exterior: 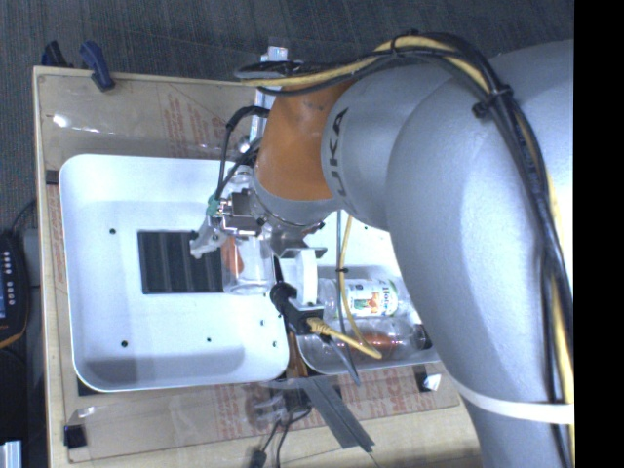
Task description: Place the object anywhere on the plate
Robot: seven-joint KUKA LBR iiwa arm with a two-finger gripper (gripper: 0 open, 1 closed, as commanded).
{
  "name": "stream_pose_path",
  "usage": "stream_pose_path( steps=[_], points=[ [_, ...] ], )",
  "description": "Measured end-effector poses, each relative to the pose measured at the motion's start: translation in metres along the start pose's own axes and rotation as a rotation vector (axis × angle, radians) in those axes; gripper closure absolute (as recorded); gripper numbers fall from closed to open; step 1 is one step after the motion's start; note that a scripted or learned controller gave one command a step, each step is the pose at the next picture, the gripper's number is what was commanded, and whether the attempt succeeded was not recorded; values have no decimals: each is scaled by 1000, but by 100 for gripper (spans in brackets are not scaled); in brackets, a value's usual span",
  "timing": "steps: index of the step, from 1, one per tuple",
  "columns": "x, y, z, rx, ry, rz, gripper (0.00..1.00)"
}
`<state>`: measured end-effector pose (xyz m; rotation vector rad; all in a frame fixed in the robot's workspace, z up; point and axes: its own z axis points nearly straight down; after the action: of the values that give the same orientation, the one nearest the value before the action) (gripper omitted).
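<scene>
A dark ribbed rectangular plate (178, 261) lies flat on the floor of the left white bin (107, 203). My gripper (232, 253) hangs over the plate's right end, under the orange wrist band. A small reddish-brown thing (232, 257) shows at the gripper's tip, beside a clear glassy piece (251, 266). Whether the gripper grips the reddish thing is too cluttered to make out. The arm hides the right part of the left bin.
In the right bin (322, 364) lies a clear plastic bottle with a white, green and orange label (372, 300), and below it a reddish-brown item (385, 341). The grey arm covers most of that bin. Blue clamps (96, 64) sit at the bench's top left corner.
</scene>
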<state>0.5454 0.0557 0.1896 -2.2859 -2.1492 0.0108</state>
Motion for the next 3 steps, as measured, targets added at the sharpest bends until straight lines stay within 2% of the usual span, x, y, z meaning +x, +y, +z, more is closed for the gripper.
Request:
stream_pose_path(
  steps=[1,2,3],
  points=[
    [8,20,-48,-3,1,-123,100],
    [2,9,0,0,1,-314,100],
    [-27,30,-48,-4,0,-470,100]
  ],
)
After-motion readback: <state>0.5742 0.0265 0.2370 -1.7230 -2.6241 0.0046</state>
